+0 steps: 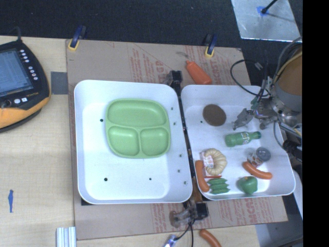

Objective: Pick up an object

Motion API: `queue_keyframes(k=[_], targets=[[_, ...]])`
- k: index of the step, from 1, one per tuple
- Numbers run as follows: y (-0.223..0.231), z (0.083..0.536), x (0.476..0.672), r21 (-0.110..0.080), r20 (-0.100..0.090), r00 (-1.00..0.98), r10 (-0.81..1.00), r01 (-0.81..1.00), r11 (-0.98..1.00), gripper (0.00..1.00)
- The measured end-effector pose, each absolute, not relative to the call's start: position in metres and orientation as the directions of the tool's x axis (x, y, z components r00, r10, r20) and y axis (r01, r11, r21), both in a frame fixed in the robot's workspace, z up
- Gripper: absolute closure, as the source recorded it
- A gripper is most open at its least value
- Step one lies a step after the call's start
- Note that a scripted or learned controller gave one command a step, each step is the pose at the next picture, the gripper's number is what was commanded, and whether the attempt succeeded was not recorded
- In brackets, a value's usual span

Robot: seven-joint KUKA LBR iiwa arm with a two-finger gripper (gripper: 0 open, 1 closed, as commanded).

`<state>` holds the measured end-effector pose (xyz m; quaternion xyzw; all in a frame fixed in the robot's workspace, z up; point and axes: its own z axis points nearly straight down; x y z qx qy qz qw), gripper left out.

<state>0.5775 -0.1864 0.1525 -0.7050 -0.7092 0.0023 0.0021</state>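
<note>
My gripper (253,115), fingers spread w/ nothing between them, hangs over the right bin (288,189), just above the green bottle (241,138). Pick not yet made. In bin: 1 bottle, 1 brown disc (214,115), 1 pastry (213,161), 2 sausages (257,172), 1 green pepper (248,184).

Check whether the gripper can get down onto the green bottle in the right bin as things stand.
Probably yes. The gripper hovers just above and right of the green bottle, which lies on its side on bare bin floor. The brown disc and grey cap lie apart from it.
</note>
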Motion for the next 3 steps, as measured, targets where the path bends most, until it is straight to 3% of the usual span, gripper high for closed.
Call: queue_keyframes(k=[1,2,3], targets=[[-0.142,0.091,0.555,-0.005,0.000,-0.006,1.000,1.000,0.006,0.00],[-0.102,0.120,0.633,-0.002,0.001,-0.004,1.000,1.000,0.004,0.00],[-0.164,0.093,0.657,0.000,0.000,-0.002,1.000,1.000,0.002,0.00]])
